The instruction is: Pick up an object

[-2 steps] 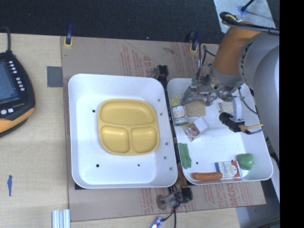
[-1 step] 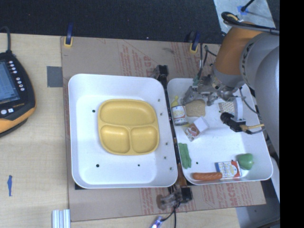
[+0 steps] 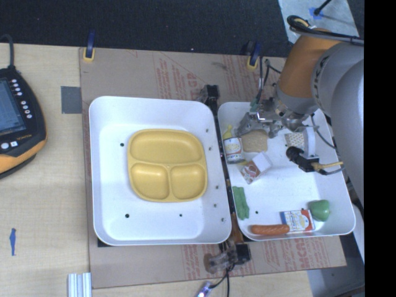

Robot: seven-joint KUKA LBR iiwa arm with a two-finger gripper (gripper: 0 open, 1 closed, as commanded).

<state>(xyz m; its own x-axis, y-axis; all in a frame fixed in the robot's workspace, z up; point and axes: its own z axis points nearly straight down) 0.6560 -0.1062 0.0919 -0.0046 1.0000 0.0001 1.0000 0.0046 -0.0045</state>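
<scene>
My gripper (image 3: 253, 125) hangs low over the back left part of the right bin (image 3: 339, 193), just behind a tan slice of bread (image 3: 254, 143). A small can (image 3: 233, 148) stands to the left of the bread. A white cube (image 3: 263, 161) and a small red and white packet (image 3: 250, 172) lie just in front of it. Nothing can be seen held in the gripper.
In the right bin also lie a green pod (image 3: 240, 202), a sausage (image 3: 269, 230), a small carton (image 3: 297, 220), a green fruit (image 3: 320, 210) and a waffle piece (image 3: 296, 139). The left bin (image 3: 108, 166) holds a yellow divided plate (image 3: 167, 164). A pendant (image 3: 15, 119) lies far left.
</scene>
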